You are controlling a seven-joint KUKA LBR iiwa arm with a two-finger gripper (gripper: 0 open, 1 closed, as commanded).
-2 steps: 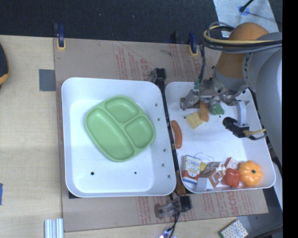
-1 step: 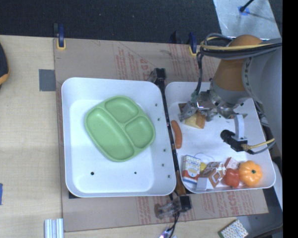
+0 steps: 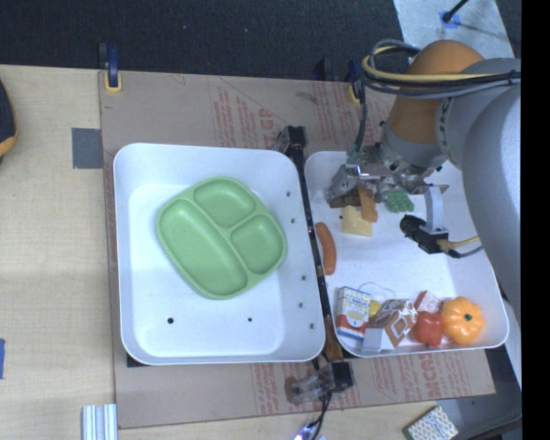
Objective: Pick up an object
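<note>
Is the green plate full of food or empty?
Empty. The green plate lies flat in the left bin, and all three of its compartments show bare green.

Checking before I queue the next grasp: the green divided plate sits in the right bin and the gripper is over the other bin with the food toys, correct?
Not quite. The camera view shows the green divided plate in the left bin, not the right one. The rest holds: the gripper is over the other bin, by the yellow cheese wedge among the food toys.
</note>
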